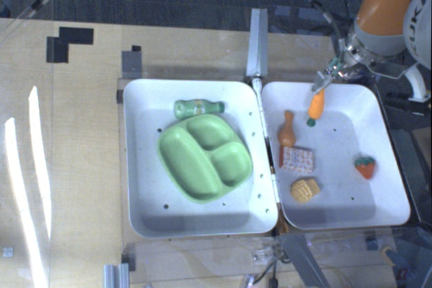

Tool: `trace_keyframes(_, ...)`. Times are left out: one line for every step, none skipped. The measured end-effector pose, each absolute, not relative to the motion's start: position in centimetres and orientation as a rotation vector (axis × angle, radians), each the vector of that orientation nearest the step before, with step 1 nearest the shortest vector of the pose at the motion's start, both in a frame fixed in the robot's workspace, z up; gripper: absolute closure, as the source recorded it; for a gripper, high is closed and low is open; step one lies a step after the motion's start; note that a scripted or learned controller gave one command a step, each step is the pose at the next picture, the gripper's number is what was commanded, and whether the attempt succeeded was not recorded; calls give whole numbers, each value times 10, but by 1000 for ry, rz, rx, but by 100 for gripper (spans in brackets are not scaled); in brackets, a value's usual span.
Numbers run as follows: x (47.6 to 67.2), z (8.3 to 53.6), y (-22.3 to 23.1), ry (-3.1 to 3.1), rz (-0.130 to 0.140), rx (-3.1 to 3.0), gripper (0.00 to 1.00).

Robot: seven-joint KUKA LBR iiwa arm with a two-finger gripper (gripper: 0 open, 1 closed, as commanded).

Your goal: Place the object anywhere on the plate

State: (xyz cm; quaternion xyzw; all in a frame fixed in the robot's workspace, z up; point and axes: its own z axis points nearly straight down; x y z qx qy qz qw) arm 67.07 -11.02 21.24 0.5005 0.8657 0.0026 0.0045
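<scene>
A green three-compartment plate (pixel 206 157) lies in the left bin (pixel 145 212). My gripper (pixel 321 84) hangs over the back of the right bin (pixel 391 206), reaching in from the upper right. An orange carrot with a green end (pixel 315 107) hangs straight down from its fingertips, pinched at its top end. The gripper is shut on it. The carrot sits well to the right of the plate, across the divider between the bins.
A green bottle (pixel 198 107) lies just behind the plate. In the right bin are a brown bottle-shaped item (pixel 287 129), a speckled square cracker (pixel 298 159), a yellow biscuit (pixel 304 189) and a strawberry (pixel 365 167). A metal post (pixel 256 44) stands behind the divider.
</scene>
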Motion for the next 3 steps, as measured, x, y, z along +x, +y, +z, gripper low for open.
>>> trace_keyframes(671,187,-23,2818,7,1372,100)
trace_keyframes(640,227,44,2898,8,1192,100)
trace_keyframes(621,186,112,2918,6,1152,100)
